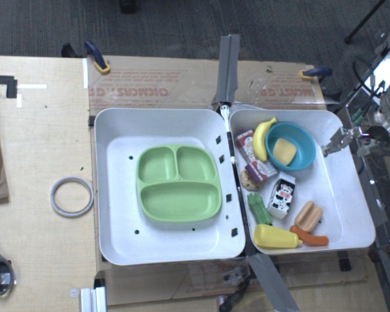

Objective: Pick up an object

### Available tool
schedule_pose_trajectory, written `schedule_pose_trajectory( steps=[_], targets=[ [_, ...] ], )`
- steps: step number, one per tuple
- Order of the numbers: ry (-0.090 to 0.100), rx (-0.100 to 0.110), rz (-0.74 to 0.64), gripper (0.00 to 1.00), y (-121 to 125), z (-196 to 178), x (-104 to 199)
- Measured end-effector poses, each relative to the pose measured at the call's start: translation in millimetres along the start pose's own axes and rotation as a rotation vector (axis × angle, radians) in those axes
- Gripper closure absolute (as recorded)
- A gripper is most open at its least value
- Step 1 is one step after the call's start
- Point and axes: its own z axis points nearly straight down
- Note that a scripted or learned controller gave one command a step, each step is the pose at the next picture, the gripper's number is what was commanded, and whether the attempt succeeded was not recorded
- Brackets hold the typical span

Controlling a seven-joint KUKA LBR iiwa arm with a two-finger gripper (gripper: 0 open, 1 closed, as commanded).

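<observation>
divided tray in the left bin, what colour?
Light green divided tray, seen in the camera view.

Two white bins [110, 239]. Pale green divided plate [179, 182]. Blue bowl [302, 153] around a yellow block [285, 151]; yellow banana [262, 137]. White carton with black cow patches [281, 196]. Tan bun [308, 214], orange carrot [310, 238], yellow corn [275, 237], dark green pod [256, 207]. Grey tape ring [72, 195].

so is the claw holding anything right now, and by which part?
Nothing is held. The claw sits at the right bin's right edge with nothing between its tips, apart from the blue plastic bowl and yellow toy banana.
</observation>
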Motion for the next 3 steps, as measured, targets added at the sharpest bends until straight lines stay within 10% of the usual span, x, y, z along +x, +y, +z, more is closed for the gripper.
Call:
schedule_pose_trajectory(
  steps=[1, 2, 3],
  targets=[
    [-0.002, -0.004, -0.134, 0.00, 64, 124, 32],
    [-0.001, -0.004, -0.500, 0.00, 36, 69, 11],
    [-0.008, -0.017, -0.229, 0.00, 71, 126, 63]
  ],
)
